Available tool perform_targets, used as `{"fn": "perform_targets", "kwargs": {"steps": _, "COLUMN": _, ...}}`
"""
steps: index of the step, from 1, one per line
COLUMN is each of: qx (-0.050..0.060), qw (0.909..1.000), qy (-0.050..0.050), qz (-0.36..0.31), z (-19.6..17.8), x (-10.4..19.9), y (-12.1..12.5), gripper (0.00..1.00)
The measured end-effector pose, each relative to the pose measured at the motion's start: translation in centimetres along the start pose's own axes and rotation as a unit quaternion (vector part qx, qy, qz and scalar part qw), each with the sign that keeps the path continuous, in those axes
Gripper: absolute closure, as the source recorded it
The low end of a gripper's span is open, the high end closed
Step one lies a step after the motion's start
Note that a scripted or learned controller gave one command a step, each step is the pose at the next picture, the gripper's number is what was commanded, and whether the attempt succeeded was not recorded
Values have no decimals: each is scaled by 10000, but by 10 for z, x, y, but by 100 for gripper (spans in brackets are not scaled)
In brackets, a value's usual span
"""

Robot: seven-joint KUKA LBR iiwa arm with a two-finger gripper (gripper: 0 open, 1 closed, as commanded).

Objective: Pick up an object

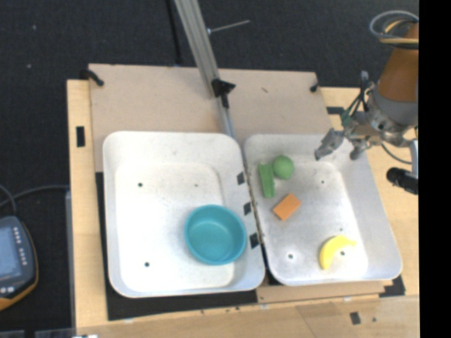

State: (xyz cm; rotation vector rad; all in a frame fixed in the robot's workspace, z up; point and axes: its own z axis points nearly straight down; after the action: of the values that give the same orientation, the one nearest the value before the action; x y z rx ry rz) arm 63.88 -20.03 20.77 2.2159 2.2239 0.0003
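So a teal bowl [215, 234] is held in the left bin [127, 153]; green ball [283, 167], green block [266, 180], orange block [286, 207], banana [335, 251] are kept in the right bin [366, 210]. Pincer [341, 148] is spread wide, nothing gripped, above the tan worktop [176, 97].

The bins [127, 153] are looking like matt, speckled white plastic; the blue bowl [215, 234] is showing smooth plastic, and the surface [84, 189] is looking like pale wood.

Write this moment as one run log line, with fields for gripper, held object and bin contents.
gripper: open, over right bin far edge | held: nothing | right bin: green ball, green block, orange block, banana | left bin: blue bowl
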Motion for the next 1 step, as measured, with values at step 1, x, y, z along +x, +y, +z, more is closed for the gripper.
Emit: {"fn": "perform_targets", "kwargs": {"steps": 1, "qx": 3, "qw": 10000, "qy": -8, "qz": -3, "z": 0, "x": -1, "y": 0, "gripper": 0}}
